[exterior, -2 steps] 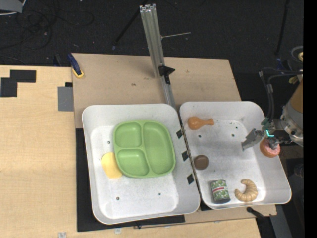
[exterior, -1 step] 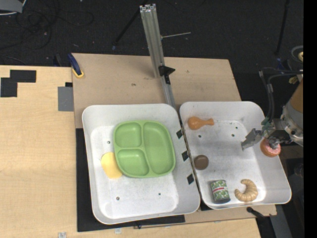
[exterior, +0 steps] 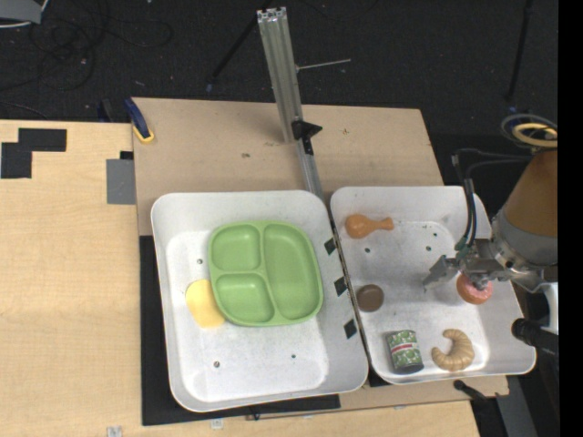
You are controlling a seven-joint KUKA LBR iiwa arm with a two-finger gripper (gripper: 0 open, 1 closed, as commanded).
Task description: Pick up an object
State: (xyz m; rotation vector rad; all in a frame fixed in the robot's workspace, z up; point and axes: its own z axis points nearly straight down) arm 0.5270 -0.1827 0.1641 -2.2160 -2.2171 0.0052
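Note:
The right bin (exterior: 410, 206) holds several small objects. An orange pear-shaped toy (exterior: 368, 226) lies near its back left, and a brown round piece (exterior: 369, 297) sits at its left side. A green can (exterior: 403, 350) and a tan croissant (exterior: 455, 349) rest along its front. My gripper (exterior: 463, 274) hangs low over the bin's right side, reaching in from the grey and orange arm (exterior: 536, 209). A red and pink round object (exterior: 475, 289) sits directly under or against the gripper, partly covered by it. Whether it is gripped is unclear.
The left bin (exterior: 182, 235) carries a green divided plate (exterior: 266, 273) with a yellow object (exterior: 205, 304) beside its left edge. A metal post (exterior: 284, 80) rises behind the bins. Black clips (exterior: 337, 264) mark the seam between the bins.

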